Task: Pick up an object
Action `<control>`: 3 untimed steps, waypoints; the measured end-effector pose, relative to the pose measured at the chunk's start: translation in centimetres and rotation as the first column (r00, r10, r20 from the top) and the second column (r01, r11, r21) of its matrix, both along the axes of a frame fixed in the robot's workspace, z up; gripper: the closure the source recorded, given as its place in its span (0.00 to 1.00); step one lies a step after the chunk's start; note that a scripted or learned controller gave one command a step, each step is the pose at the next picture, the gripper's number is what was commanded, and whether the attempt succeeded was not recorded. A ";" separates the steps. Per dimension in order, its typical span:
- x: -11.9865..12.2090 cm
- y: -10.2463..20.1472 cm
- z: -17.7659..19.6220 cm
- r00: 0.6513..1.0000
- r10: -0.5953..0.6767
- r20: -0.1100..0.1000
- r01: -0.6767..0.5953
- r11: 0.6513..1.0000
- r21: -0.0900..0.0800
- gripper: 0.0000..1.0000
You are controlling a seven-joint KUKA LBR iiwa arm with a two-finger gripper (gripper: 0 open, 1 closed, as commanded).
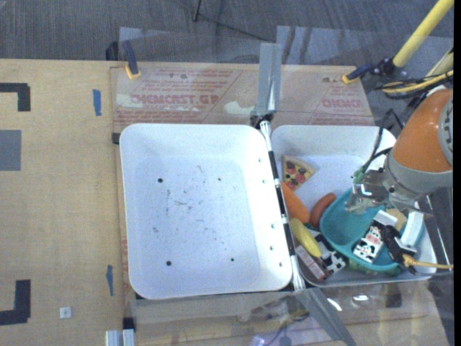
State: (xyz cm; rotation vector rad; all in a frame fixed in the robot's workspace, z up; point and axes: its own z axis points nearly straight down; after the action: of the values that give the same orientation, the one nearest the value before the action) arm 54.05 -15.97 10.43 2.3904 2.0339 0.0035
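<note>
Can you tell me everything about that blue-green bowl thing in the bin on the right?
The teal bowl looks like smooth plastic, round and shallow, tipped on a slant near the front of the right bin. Its open side faces up and right, and a black-and-white patterned piece lies in it. An orange toy and a yellow one sit against its left rim. The arm's gripper is right above it, hiding part.

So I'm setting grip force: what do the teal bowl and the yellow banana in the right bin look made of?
The teal bowl looks like hard moulded plastic: one even colour, smooth curved wall with a soft sheen. The yellow banana also looks like plastic, probably toy food, uniformly bright and unblemished; foam or rubber can't be ruled out.
</note>
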 end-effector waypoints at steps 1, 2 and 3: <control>0.2 0.0 0.2 1.000 0.000 0.005 0.000 1.000 -0.001 0.00; -0.7 -5.4 10.8 0.998 0.062 -0.002 -0.062 0.998 -0.001 0.00; 4.0 4.1 5.5 0.996 0.084 -0.005 -0.084 0.996 0.002 0.00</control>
State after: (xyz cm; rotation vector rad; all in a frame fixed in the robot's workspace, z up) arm 58.05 -11.86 15.95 2.3063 2.1359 -0.0011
